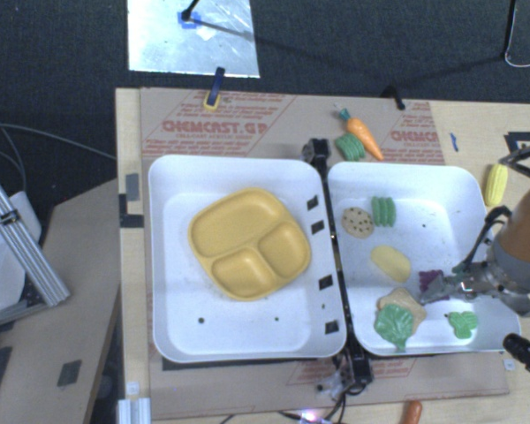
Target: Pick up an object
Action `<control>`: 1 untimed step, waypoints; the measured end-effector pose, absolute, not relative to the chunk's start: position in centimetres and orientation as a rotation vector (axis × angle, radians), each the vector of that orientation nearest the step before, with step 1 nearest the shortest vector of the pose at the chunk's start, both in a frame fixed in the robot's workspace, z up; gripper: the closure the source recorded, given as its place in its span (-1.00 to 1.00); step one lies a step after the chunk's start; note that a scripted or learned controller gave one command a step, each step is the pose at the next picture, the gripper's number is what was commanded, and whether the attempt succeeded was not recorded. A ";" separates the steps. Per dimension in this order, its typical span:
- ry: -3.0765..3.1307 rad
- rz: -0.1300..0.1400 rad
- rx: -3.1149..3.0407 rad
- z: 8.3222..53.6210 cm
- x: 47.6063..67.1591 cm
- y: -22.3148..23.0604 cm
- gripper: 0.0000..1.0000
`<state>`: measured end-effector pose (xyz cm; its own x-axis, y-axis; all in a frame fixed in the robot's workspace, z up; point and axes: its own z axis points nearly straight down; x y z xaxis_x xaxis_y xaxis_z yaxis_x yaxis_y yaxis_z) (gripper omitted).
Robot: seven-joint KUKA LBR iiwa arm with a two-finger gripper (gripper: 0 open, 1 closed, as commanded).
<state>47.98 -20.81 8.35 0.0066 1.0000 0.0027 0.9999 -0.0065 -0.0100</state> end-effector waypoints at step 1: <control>-2.240 -0.010 -2.220 11.3 58.4 -20.5 -1.00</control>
